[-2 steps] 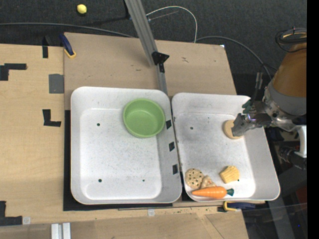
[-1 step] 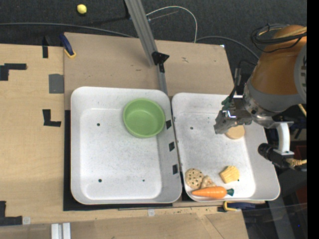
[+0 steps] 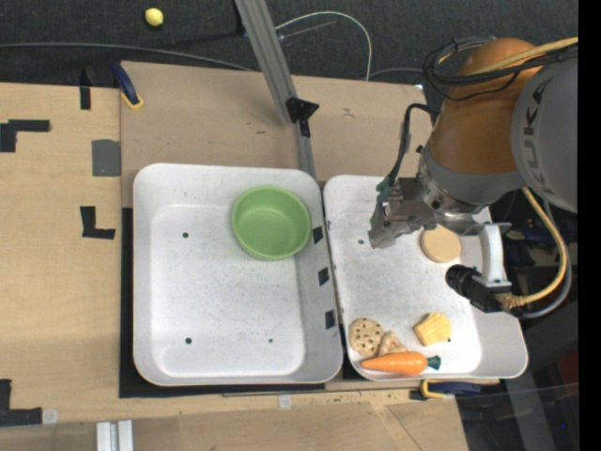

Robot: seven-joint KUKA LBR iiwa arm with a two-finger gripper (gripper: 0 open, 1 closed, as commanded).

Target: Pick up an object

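Reaching in from the right, the grey arm (image 3: 488, 130) with its orange band hangs over the right bin (image 3: 352, 271), and the end effector (image 3: 383, 233) sits low above the bin's upper middle floor. Whether it is released or clenched, I cannot tell from this slanted angle; the dark metal block around it blurs together, and nothing can be made out in its grip. Just to its right lies a round tan cookie-like disc (image 3: 440, 245), close beside the wrist but apart from the tip. Down at the near edge of the same bin we have a cluster: a speckled round cracker (image 3: 363, 334), a pale biscuit (image 3: 392, 344) partly tucked behind an orange toy carrot (image 3: 400, 365) lying flat along the rim, and a yellow cheese-like wedge (image 3: 432, 328) just above the carrot. Over in the left bin (image 3: 160, 280), a green bowl (image 3: 270, 221) stands upright near the upper right corner. Beyond the bench (image 3: 56, 271), a small yellow ball (image 3: 154, 16) rests on the dark floor.
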